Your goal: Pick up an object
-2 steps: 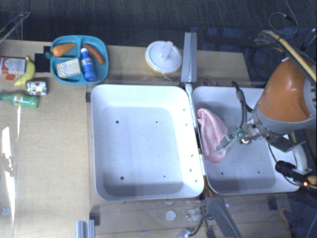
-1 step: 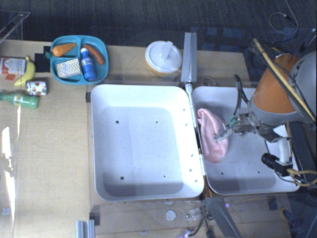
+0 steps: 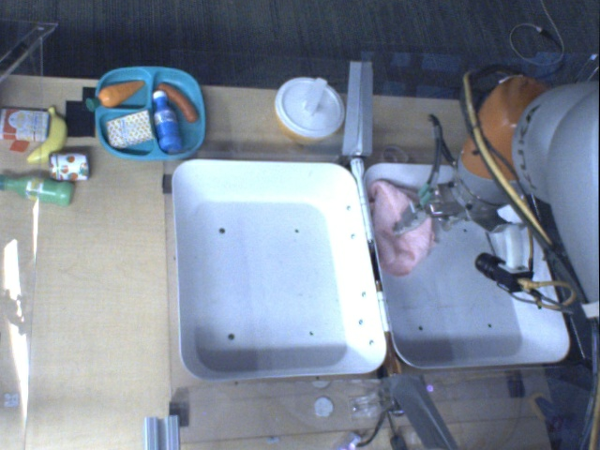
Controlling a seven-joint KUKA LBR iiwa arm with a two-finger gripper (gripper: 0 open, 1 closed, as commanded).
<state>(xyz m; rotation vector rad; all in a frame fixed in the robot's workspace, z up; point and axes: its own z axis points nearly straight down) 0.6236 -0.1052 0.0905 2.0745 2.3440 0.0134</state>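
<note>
No legible text anywhere; printing on the small carton (image 3: 24,126) and the can (image 3: 69,166) at far left too blurred to read.

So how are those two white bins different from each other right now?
The left bin is the wider-looking of the two in this view, while the right bin is partly covered by the grey arm. The left bin shows bare white floor with small dark dots, while the right bin has a crumpled pink cloth near its upper left, with the gripper at it. Both are shallow, white, round-cornered, and sit side by side.
</note>
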